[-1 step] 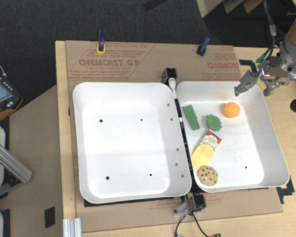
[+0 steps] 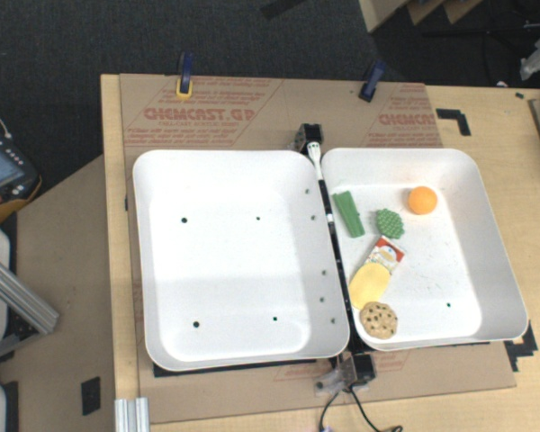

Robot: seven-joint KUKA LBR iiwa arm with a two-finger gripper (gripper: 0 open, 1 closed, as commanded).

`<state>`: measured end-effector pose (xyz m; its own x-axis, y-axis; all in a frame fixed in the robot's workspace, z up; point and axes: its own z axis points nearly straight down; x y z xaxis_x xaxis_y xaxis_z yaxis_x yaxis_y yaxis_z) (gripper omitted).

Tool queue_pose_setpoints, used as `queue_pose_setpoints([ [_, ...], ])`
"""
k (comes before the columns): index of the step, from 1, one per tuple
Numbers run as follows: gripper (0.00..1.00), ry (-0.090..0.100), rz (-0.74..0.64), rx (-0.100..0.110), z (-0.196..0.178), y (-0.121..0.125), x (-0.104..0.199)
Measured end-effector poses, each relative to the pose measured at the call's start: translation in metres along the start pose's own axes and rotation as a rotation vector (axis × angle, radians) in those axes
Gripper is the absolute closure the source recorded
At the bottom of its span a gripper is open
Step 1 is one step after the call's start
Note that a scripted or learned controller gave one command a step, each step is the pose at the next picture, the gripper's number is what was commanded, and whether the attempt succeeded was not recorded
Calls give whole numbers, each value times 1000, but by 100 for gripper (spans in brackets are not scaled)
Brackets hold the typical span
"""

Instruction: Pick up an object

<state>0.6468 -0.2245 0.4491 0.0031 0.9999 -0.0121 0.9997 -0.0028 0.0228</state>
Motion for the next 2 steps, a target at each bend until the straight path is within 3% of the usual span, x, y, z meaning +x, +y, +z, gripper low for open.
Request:
queue_pose_setpoints([
  [1, 100, 7, -4, 16, 0, -1, 4],
  [2, 100, 16, -5, 33, 134, 15, 21],
])
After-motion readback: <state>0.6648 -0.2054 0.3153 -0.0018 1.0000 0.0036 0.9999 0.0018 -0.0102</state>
